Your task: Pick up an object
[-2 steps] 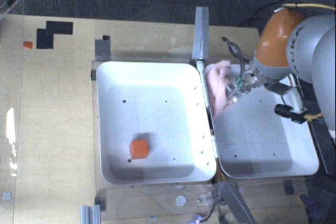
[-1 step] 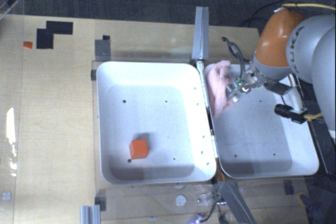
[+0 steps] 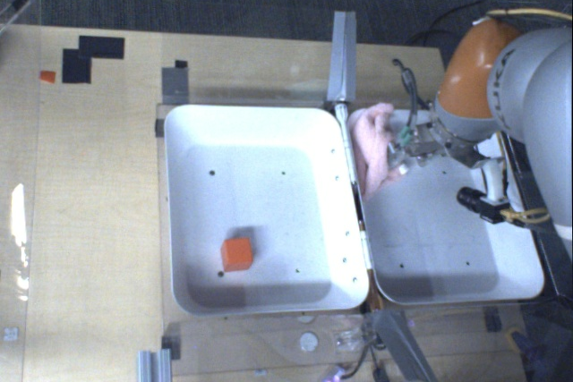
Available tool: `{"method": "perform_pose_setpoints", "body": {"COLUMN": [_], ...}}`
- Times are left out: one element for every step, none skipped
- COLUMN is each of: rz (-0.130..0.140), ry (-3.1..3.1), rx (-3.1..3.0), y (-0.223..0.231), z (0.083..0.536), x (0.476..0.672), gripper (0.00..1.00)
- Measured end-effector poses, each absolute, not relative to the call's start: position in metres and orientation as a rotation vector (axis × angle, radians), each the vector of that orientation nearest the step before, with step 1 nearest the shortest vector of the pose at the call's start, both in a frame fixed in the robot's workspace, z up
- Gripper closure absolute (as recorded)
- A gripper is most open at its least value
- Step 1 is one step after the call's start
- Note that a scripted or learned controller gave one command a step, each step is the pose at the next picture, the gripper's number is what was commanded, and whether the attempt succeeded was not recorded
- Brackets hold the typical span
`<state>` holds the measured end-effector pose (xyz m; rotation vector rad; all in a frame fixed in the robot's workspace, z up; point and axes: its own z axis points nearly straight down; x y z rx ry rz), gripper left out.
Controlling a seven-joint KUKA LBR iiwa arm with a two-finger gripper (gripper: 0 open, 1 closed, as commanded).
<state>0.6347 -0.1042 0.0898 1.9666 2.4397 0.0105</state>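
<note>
Two white bins on the worktop (image 3: 89, 219): the left bin (image 3: 260, 125) holds one orange block (image 3: 237, 254), lower left of centre. One pink cloth (image 3: 371, 148) drapes the right bin's (image 3: 448, 273) upper-left corner. One gripper (image 3: 400, 149) meets the cloth; jaws' state cannot be told.

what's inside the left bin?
One orange block on the left bin floor, near its front-left corner. Nothing covers it. The pink cloth sits in the right bin.

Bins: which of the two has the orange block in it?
The left bin. The orange block sits near its front-left corner; the right bin has the pink cloth and the gripper.
</note>
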Motion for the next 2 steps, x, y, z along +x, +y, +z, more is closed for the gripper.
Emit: {"method": "perform_pose_setpoints", "body": {"rz": [0.009,0.009], "ry": [2.685,2.685], "rx": [1.603,1.603], "y": [-0.1,-0.1], "z": [0.0907,0.0907], "x": [0.638,0.638], "gripper": [0.0,0.0]}}
